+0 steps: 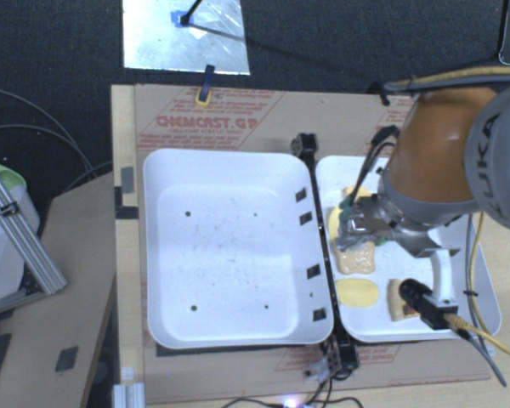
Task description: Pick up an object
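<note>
My gripper reaches down into the right bin, close to its left wall, under the orange and grey wrist. It hangs just above a pale tan, bread-like piece. A yellow round piece lies in front of that one. Another yellow object peeks out on the gripper's left side. A tan slice sits at the bin's front, next to a black part of the arm's hardware.
The left bin is a wide white tray with dark specks on its floor. Black clips line the divider between the bins. The arm's big body covers the right bin's back half. Cables run along the right edge.
</note>
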Available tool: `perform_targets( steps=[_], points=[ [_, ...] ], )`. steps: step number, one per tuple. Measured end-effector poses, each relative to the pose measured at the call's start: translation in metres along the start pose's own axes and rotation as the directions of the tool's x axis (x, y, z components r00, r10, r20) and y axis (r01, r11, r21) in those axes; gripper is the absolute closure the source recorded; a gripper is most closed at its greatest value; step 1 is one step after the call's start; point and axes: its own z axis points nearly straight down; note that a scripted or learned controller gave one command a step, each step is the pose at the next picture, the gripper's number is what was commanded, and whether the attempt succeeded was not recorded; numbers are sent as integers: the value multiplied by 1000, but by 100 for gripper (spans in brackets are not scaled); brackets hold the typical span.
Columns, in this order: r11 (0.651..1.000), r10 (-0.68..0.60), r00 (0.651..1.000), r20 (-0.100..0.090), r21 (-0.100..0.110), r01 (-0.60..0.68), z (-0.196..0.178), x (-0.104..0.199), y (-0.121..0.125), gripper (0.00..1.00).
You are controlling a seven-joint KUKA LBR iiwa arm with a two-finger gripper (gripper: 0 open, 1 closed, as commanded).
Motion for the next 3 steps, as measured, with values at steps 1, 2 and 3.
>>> perform_targets(
  steps=[1,2,3],
  points=[
    [1000,5,1000,1,0,-5,-53,21,0,100],
    [1000,17,1000,5,8,-17,-16,-40,10,100],
    [1000,3,1000,0,-1,-3,-71,2,0,100]
  ],
)
